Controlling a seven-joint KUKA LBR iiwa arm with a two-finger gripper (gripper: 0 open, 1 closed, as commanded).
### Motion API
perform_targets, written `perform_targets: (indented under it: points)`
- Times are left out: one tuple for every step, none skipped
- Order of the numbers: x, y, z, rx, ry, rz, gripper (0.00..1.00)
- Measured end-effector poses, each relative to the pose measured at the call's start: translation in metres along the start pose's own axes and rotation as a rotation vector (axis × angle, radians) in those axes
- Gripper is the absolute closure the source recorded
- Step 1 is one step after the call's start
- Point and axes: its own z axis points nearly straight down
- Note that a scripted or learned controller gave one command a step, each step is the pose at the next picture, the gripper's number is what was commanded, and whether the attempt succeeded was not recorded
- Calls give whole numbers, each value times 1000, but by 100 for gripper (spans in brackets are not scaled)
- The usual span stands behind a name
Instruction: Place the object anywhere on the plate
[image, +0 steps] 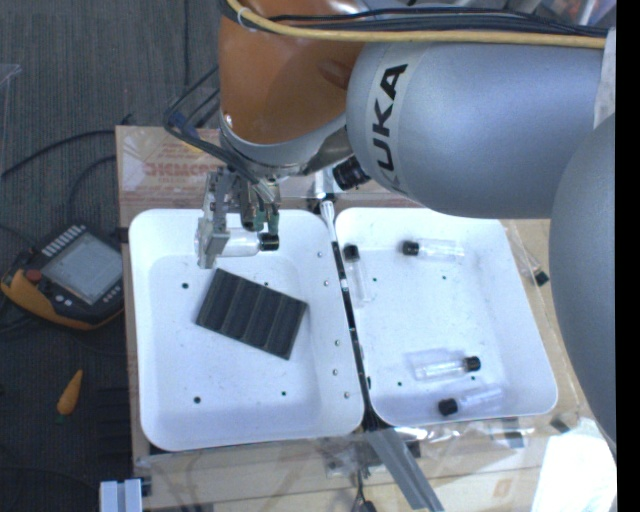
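Gripper (237, 238) hung over the back of the left bin (160, 420), just behind the dark ribbed plate (251, 314) lying flat on the bin floor. A clear vial with a black cap (268, 238) appeared to sit between the fingers, which looked closed on it, though the view was too small to be sure. Judged step: carry to the plate. Next move called for a short shift forward over the plate, then release. Other vials (445, 366) lay in the right bin (520, 300).

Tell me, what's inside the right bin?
The right bin holds clear vials with black caps: one near the back, another and a third near the front. The arm hides its back edge.
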Motion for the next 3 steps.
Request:
perform_targets:
  points:
    - [-58,1,-64,-2,-3,-282,100]
    - [-59,3,-74,-6,-7,-283,100]
    - [-59,5,-84,-11,-11,-283,100]
